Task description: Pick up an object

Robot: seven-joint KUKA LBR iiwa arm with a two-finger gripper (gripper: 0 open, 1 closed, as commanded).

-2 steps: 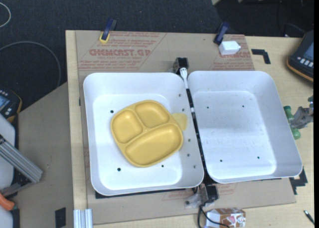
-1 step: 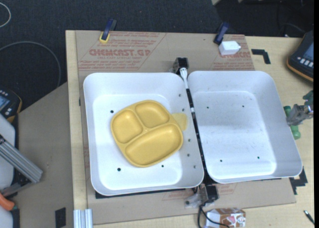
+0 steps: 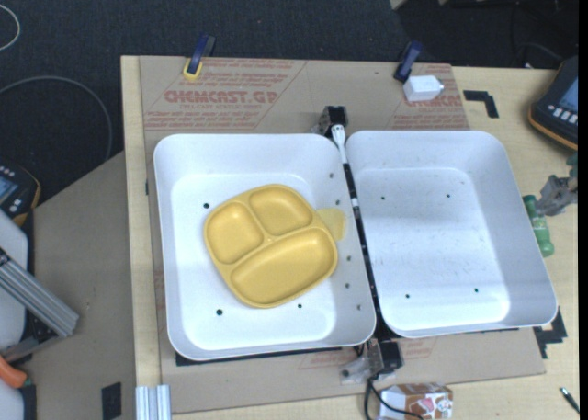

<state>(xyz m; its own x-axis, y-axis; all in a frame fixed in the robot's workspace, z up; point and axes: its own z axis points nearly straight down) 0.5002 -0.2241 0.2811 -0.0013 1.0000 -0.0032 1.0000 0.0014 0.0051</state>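
Note:
A yellow divided plate (image 3: 269, 244) with three compartments lies flat in the left white bin (image 3: 175, 225), a little right of that bin's middle and turned at a slant. A small pale yellow piece (image 3: 333, 221) peeks out from under its right edge, close to the bin's right wall.
The right white bin (image 3: 514, 225) sits beside the left one on a brown board (image 3: 276, 92). Clamps (image 3: 197, 57) and a white block (image 3: 423, 88) stand at the board's back edge. A green-tipped tool (image 3: 542, 225) lies at the far right.

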